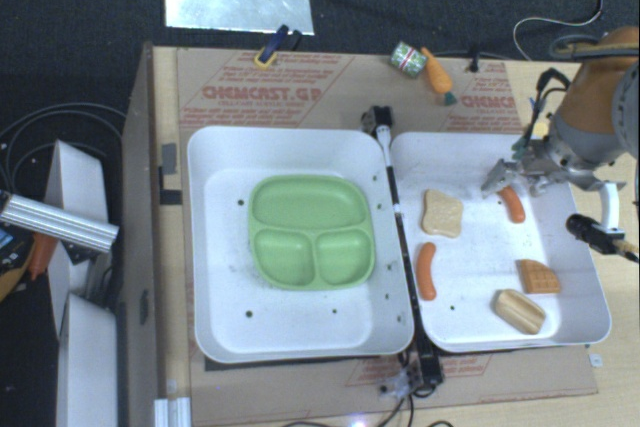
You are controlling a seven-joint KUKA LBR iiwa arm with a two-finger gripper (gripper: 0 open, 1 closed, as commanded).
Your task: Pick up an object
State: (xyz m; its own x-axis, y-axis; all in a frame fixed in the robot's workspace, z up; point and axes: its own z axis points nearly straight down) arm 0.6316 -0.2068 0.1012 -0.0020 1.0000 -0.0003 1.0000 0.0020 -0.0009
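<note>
White plastic right bin (575,315) holds the toy food. The gripper (512,177) sits at its 1 o'clock, directly over a small red sausage (513,205); finger state cannot be determined from this angle. The sausage appears light, smooth and probably rigid, so it may roll; grasp it across its narrow middle.

Green tray (310,232) in left bin (215,245), gripper (507,180) above sausage (513,205)
</note>
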